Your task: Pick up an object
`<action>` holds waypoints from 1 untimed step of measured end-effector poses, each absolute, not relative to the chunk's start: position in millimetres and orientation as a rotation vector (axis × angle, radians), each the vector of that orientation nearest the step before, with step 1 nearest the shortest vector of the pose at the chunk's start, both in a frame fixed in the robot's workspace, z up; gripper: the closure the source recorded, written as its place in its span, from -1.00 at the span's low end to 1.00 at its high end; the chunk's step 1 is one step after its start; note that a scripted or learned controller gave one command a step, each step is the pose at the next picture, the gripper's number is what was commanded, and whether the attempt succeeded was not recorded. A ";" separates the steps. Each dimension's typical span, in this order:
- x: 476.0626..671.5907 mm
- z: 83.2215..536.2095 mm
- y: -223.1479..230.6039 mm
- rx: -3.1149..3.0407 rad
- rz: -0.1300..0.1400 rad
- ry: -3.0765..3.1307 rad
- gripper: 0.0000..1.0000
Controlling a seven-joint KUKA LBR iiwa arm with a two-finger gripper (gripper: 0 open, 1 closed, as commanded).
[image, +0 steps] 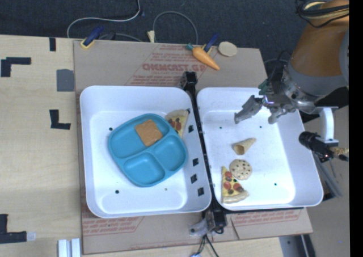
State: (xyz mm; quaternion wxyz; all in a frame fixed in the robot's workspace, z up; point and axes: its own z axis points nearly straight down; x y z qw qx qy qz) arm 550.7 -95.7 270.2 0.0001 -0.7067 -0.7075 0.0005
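Observation:
My gripper (pixel 262 112) hangs over the upper part of the right bin (pixel 295 190), open, with nothing between its fingers. Below it in that bin lie a small tan cone-shaped piece (pixel 244 146), a round cookie (pixel 241 168) and a pizza slice (pixel 232 188). The left bin (pixel 93 137) holds a blue divided plate (pixel 148 150) with a brown square cracker (pixel 150 132) in its upper compartment. Another pizza slice (pixel 178 121) lies beside the plate's upper right edge.
A toy carrot (pixel 205 57) and a pale round piece (pixel 228 49) lie on the cardboard behind the bins. Cables loop at the back. A black clip divider (pixel 191 102) runs between the two bins.

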 end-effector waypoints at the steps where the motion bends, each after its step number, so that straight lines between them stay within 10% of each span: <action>1: 605.0 180.1 -136.1 -2.221 0.008 -2.219 -1.00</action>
